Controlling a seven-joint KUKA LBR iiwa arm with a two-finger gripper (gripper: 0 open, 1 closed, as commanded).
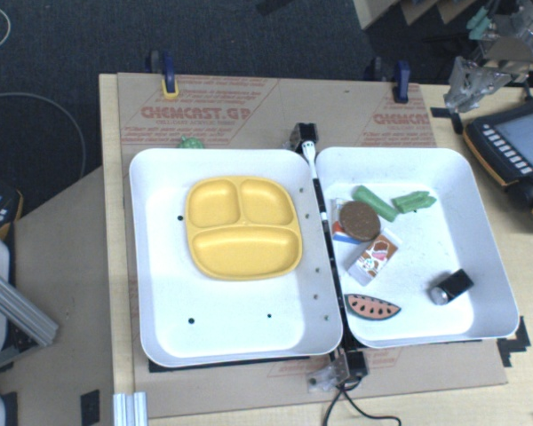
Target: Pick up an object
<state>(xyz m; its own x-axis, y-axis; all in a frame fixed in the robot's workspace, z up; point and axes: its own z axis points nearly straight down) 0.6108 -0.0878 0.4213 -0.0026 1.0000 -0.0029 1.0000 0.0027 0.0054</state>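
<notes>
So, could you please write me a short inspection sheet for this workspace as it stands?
Surface: brown board clamped at the far edge, bearing two white bins, left bin and right bin.
Job's things: yellow divided plate in the left bin; in the right bin two green pieces, a brown disc, a small carton, a watermelon slice and a black-and-silver part.
Clutter: small green scrap on the board.
Grippers: nothing seen.
Cables: black cable at the near edge.
Surroundings: dark carpet, handheld pendant at right.
</notes>
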